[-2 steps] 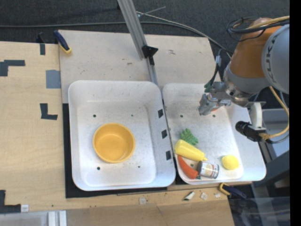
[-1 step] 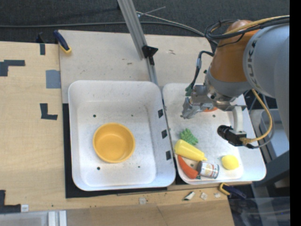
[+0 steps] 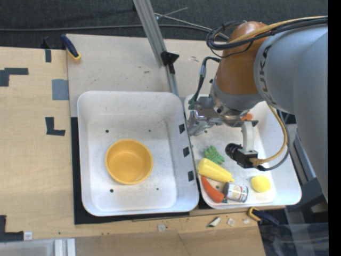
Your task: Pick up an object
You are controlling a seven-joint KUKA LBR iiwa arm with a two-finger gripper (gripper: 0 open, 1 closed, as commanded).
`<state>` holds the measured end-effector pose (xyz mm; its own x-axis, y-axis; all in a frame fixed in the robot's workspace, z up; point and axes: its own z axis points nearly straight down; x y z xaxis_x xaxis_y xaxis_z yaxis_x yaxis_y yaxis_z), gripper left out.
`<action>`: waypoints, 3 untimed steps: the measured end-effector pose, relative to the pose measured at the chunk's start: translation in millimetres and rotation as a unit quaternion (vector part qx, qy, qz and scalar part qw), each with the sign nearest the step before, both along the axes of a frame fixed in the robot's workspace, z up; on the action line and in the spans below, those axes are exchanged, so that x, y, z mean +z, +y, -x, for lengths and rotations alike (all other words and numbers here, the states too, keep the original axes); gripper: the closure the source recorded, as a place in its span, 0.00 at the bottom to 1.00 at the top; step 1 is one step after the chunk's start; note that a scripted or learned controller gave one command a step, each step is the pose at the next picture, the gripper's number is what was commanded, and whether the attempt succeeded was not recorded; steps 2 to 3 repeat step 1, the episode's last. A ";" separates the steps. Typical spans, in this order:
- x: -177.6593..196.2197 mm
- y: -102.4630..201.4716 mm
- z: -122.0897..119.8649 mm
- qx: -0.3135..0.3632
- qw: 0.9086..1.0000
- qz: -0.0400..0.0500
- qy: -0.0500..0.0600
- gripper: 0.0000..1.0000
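The right bin [image 3: 287, 196] holds several small things: a green leafy toy [image 3: 214, 154], a yellow corn-like piece [image 3: 215, 170], an orange carrot-like piece [image 3: 211, 190], a small can [image 3: 236, 192] lying on its side, and a yellow lemon-like ball [image 3: 260, 183]. My gripper [image 3: 199, 121] hangs over the bin's far left corner, above and left of the green toy. I see nothing between its metal fingers. The arm's grey and orange body hides the bin's far right part.
A yellow bowl [image 3: 129, 161] sits in the left bin [image 3: 90, 111]. A grey metal post [image 3: 154, 36] slants down to the bins' back edge. A black camera unit [image 3: 241, 155] on a cable hangs over the right bin. Yellow clamps mark the bench corners.
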<state>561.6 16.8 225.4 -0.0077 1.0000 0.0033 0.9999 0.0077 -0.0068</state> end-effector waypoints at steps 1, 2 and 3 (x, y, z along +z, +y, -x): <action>-8.1 48.0 -0.1 -0.001 1.000 0.001 0.001 1.00; -8.1 48.0 -0.1 -0.001 1.000 0.001 0.001 1.00; -8.1 48.0 -0.1 -0.001 1.000 0.001 0.001 1.00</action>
